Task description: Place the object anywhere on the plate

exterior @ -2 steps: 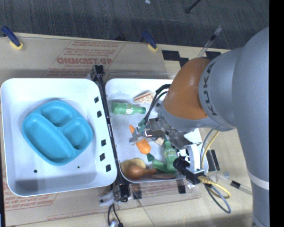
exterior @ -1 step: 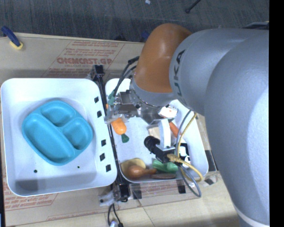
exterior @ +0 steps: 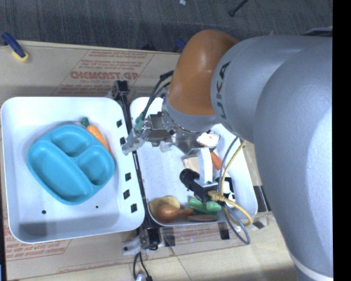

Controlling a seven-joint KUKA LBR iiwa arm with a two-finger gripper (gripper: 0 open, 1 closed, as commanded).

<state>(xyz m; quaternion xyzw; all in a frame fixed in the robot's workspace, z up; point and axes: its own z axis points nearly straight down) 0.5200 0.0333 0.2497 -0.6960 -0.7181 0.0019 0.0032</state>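
A view from above looks down at a slant on a worktop [exterior: 41, 256] that carries two shallow white bins side by side. The left bin [exterior: 17, 157] holds a blue plate [exterior: 70, 163] with three compartments, lying tilted across the middle of the bin. An orange toy carrot [exterior: 97, 137] with a green top lies just beside the plate's upper right rim, touching or nearly touching it. Behind the bins, a sheet of brown cardboard [exterior: 58, 69] carries red print; the largest line reads roughly "CHEMCAST GP", and the smaller lines are too blurred to read.

The hand [exterior: 134, 140] hangs over the divide between the two bins, at the left edge of the right bin [exterior: 164, 180]. The carrot lies close to its left, apart from it. Nothing shows between the fingers, and whether they stand apart or together cannot be told.

In the near part of the right bin lie several toy foods, among them a tan and brown piece [exterior: 169, 208] and a green piece [exterior: 203, 205]. The grey arm [exterior: 281, 110] with its orange band [exterior: 199, 69] covers the right side; part of the lettering "UKA" shows on it.
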